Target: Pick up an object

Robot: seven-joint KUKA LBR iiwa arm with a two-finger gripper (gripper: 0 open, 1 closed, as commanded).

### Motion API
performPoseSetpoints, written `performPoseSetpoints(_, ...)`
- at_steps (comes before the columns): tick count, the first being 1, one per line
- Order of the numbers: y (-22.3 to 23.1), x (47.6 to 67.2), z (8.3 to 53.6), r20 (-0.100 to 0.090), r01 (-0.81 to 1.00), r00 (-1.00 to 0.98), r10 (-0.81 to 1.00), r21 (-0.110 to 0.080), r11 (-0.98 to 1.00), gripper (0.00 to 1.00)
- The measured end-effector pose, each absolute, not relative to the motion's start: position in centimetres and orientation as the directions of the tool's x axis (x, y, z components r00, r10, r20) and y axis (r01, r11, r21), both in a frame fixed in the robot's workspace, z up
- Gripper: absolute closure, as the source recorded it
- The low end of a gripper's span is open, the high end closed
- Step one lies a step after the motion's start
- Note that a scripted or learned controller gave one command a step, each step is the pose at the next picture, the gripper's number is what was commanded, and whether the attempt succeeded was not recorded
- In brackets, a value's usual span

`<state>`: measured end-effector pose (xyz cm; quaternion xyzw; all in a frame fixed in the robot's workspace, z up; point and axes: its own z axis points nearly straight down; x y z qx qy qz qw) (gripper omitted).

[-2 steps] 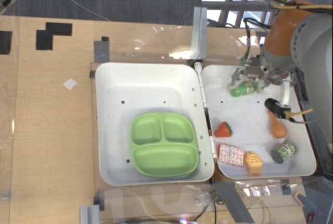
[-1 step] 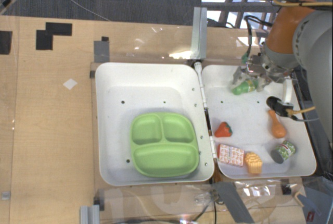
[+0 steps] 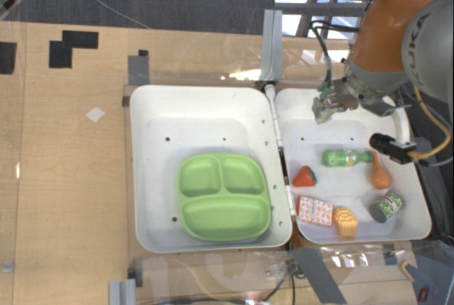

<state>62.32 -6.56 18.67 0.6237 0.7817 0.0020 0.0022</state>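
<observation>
Fingers [image 3: 328,106] hang over the back of the right bin [image 3: 298,101], nothing between them; can't tell if they're spread or closed. Pick not done yet. Candidates all lie nearer the camera than the fingers: green bottle [image 3: 345,157] closest, strawberry [image 3: 305,176], carrot [image 3: 379,172], can [image 3: 386,206], cracker box [image 3: 315,211] farther. Left: descend, grasp, lift.

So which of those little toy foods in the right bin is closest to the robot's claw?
The green bottle, lying on its side, sits nearest the gripper. The strawberry, carrot, can and the rest lie farther toward the bin's front.
</observation>
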Motion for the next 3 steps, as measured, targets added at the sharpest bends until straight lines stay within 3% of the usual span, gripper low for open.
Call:
performPoseSetpoints(1,-6.6,62.3,18.6,-0.001,0.975,-0.222,0.975,0.005,0.222,0.00)
performPoseSetpoints(2,-10.7,64.7,11.3,-0.013,0.973,-0.227,0.974,0.036,0.228,0.00)
performPoseSetpoints(3,-12.7,67.5,9.6,-0.003,0.985,-0.170,0.985,0.016,0.170,0.00)
